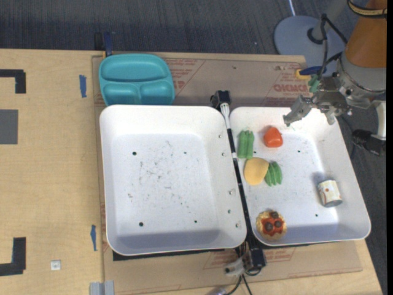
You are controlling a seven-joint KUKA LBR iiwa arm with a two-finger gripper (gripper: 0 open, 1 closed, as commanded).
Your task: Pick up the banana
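Note:
The banana (256, 171) is a stubby yellow piece lying in the right bin (344, 165), near its left wall. A green vegetable (274, 173) touches its right side. My gripper (310, 117) hangs over the bin's far edge, up and to the right of the banana and well apart from it. Its fingers (291, 116) are spread open with nothing between them.
In the right bin there are also a green pod (245, 143), a red tomato (272, 137), a small can (330, 192) and a round red-and-yellow toy (272, 224). The left bin (123, 128) stands beside it. A teal tray (136, 78) lies behind the left bin.

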